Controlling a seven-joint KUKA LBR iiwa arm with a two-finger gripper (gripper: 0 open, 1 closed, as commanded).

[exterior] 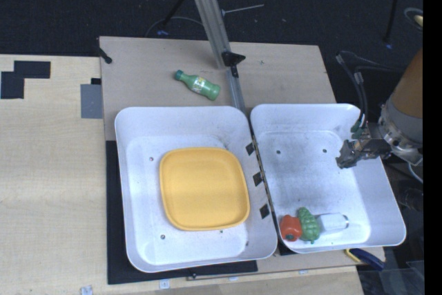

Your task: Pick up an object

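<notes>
You are looking down at a slant on a bench with two shallow white bins side by side. The left bin (138,148) holds a square yellow plate (204,188) lying flat near its middle. The right bin (304,124) holds a small cluster at its near edge: a red object (291,227), touching a green object (309,224) to its right, with a white object (333,222) just beside that. Your arm (407,103) reaches in from the right, and its dark gripper (349,155) sits over the right rim of the right bin, well apart from the cluster and farther back. Nothing is visible in the gripper, and you cannot tell how far it is parted. Beyond the bins, on the bare bench, a green bottle (197,85) lies on its side, near a slanted metal bar (213,10)
</notes>
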